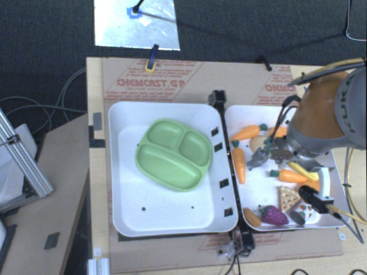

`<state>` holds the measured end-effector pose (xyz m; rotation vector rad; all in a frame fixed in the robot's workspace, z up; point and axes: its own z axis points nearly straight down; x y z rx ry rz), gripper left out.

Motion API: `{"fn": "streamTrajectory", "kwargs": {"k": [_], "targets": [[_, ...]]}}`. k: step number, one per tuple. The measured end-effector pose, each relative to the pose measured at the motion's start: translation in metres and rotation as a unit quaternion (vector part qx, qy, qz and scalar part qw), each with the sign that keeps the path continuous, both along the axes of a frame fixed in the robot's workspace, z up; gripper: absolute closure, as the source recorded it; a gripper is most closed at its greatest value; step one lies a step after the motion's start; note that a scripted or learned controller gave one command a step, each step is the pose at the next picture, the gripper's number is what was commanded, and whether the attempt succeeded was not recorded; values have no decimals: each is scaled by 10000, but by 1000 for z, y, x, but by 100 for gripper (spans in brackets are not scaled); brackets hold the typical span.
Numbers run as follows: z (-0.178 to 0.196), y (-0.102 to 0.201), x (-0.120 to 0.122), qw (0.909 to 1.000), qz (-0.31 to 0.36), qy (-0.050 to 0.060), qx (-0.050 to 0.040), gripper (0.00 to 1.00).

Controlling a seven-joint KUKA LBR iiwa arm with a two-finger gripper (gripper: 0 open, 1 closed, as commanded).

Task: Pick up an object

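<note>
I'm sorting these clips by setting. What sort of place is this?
Probably a robotics lab test bench: an arm reaches over two white bins, one with a green tray, the other with toy food such as carrots, all on protective board.

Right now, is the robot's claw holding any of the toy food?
Gripper: low in the right bin among the toy food, beside a carrot; whether it is open, shut or holding anything cannot be told.
</note>
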<state>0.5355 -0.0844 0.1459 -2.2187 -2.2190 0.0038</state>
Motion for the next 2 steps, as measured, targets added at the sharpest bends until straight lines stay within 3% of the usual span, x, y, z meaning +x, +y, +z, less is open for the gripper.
{"fn": "streamTrajectory", "kwargs": {"k": [1,2], "targets": [[-46,-4,-8,10000,1,-25,-9,0],[-54,-7,-1,9999,-4,-142,-50,0]]}}
